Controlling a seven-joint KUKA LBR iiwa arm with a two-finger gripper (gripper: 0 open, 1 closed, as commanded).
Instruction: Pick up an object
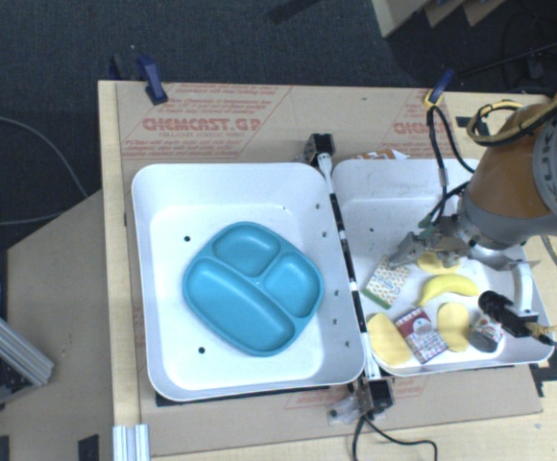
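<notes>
The two-finger gripper [430, 243] is down in the right-hand shallow white bin [384, 185], just above the curved yellow plastic banana [448, 288] and the small patterned card packet [386, 282]. Whether its fingers are apart or together I cannot tell, and nothing shows between them. By my reading no object is lifted yet; the grasp and lift remain, while the blue three-compartment plastic plate [251, 286] lies in the left bin

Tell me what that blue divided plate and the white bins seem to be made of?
The blue plate looks like moulded plastic: one even colour, rounded compartments, a soft sheen. The left bin and right bin also look like plastic, thin and matte white with rounded corners, though painted metal can't be ruled out.
</notes>
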